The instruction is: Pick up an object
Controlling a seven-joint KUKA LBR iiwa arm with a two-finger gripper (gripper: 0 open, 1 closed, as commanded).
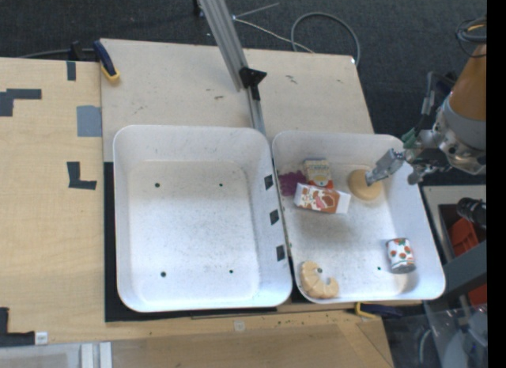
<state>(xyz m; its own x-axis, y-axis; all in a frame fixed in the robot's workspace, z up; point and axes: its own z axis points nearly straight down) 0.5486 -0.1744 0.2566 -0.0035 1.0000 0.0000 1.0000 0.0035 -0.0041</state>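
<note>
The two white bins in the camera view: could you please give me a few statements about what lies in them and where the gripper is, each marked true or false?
1. All the loose items lie in the right bin. True.
2. The small can stands near the left bin's far wall. False: it sits in the right bin, towards its near right corner.
3. The gripper is over the right bin, close to the round tan item. True.
4. The pastry lies beside the purple item. False: they are apart, the pastry at the near wall.
5. The red-and-white packet lies just in front of the small carton. True.
</note>
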